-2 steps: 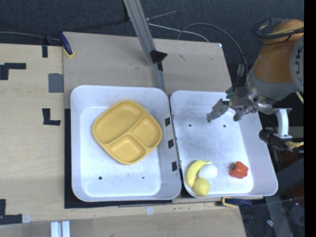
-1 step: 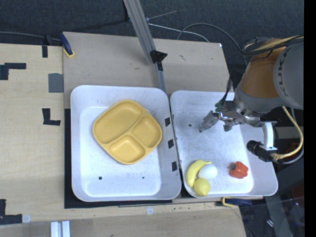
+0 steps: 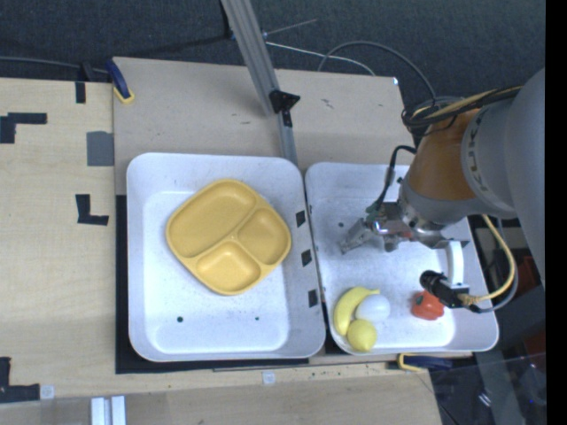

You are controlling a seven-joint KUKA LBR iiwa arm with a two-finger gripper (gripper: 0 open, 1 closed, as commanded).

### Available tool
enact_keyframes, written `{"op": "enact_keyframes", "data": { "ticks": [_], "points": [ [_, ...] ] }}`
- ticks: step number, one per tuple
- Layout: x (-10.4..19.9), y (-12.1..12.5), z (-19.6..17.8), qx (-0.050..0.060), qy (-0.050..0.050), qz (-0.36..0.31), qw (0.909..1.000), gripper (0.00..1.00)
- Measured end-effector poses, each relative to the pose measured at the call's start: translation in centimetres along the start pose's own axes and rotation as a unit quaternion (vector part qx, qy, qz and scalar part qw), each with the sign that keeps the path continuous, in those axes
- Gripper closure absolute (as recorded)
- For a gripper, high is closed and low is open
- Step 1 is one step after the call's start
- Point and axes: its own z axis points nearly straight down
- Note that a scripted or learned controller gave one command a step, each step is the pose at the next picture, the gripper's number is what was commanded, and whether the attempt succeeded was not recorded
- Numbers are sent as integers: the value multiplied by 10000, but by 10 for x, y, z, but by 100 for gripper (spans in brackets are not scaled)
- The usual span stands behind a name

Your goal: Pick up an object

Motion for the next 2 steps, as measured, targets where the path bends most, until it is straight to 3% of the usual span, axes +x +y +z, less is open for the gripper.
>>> {"op": "enact_keyframes", "data": {
  "ticks": [1,2],
  "points": [
    [0,2,-14,-26,1,-8,10000,100],
    [-6,8,-61,-58,-9,5,10000,100]
  ]
}}
